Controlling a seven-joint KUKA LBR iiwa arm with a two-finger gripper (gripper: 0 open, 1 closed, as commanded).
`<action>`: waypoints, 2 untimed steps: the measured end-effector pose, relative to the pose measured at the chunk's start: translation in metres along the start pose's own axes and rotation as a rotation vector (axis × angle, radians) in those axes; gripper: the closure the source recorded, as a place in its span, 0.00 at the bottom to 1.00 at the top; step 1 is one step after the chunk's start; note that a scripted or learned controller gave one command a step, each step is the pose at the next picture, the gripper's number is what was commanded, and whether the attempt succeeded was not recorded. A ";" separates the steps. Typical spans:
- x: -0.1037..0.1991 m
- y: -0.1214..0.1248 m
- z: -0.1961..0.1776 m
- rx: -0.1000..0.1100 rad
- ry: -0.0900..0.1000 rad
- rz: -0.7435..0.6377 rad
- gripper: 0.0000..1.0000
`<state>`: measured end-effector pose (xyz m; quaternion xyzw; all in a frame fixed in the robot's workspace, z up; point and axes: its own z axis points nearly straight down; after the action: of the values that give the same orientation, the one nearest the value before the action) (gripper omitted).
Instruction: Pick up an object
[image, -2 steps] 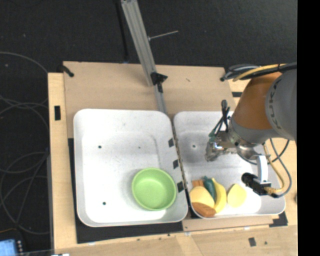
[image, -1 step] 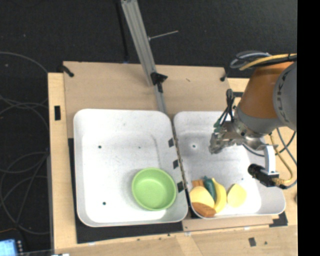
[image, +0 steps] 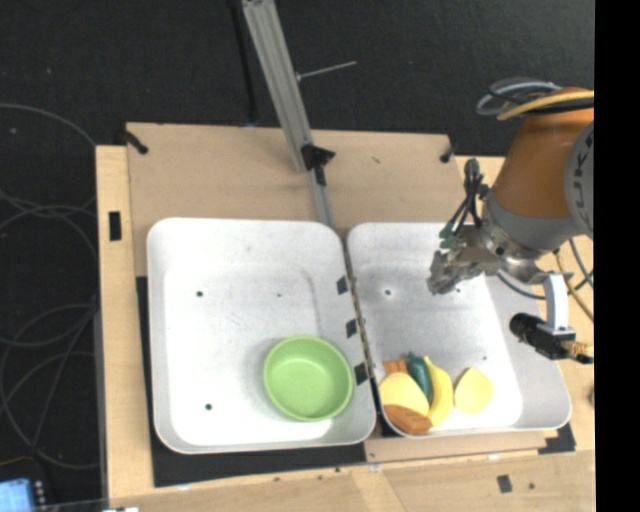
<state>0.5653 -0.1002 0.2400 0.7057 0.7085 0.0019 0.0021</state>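
I've got the tool (image: 445, 275) hanging over the upper part of the right bin (image: 400, 255); I cannot tell its state. The pile I'm after — yellow pieces (image: 472, 390), orange one (image: 405, 415), dark green one (image: 420, 375) — sits at the bin's near edge. Green bowl (image: 307, 377) sits alone in the left bin (image: 200, 260).

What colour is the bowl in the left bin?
Light green; the bowl shows best in the camera view.
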 end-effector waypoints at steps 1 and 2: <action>0.049 0.008 0.009 0.006 0.001 -0.002 1.00; 0.105 0.022 -0.004 0.003 0.002 -0.005 1.00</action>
<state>0.5866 0.0049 0.2444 0.7039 0.7103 0.0015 0.0000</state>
